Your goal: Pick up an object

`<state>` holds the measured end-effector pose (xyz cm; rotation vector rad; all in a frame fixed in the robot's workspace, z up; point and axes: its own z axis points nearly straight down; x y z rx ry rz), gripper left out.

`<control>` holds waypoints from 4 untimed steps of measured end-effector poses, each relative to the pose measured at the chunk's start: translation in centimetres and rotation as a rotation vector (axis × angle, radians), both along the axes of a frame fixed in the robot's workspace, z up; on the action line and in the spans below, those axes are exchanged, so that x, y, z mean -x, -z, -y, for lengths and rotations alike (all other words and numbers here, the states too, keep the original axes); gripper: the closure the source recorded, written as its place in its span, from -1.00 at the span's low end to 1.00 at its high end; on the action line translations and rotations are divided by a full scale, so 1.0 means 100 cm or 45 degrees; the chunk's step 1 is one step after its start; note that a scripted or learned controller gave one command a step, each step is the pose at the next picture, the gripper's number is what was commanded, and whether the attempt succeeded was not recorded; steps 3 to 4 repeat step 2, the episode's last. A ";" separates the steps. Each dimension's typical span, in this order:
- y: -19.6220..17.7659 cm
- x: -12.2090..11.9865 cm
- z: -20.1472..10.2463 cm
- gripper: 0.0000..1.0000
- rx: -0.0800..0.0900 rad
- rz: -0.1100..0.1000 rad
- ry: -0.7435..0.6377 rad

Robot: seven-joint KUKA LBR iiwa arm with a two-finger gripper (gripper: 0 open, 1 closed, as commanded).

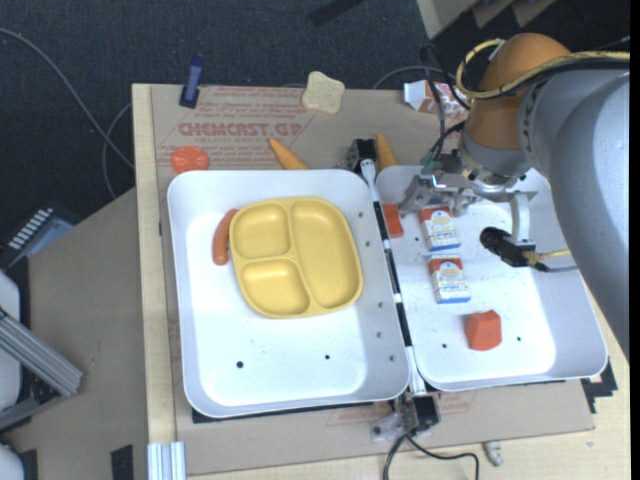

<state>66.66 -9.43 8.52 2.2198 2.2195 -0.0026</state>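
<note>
The right bin (545, 353) holds two small white cartons with red and blue print, one (441, 233) near the back and the other (451, 279) just in front of it. A red block (484, 330) lies nearer the front, and a small red piece (392, 222) lies by the bin's left wall. My gripper (443, 196) hangs low over the back of this bin, right at the far end of the back carton. Nothing is visibly held.
The left bin (290, 373) contains a yellow divided plate (295, 256) with a sausage (220, 238) beside it. Behind the bins lie a bread slice (323, 91), a carrot (287, 155), an orange disc (189, 158) and a blue item (191, 81).
</note>
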 end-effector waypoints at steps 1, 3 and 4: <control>-0.010 -0.001 -0.001 1.00 -0.001 0.004 -0.001; -0.101 0.071 -0.063 1.00 -0.006 0.002 -0.003; -0.101 0.071 -0.063 1.00 -0.006 0.002 -0.003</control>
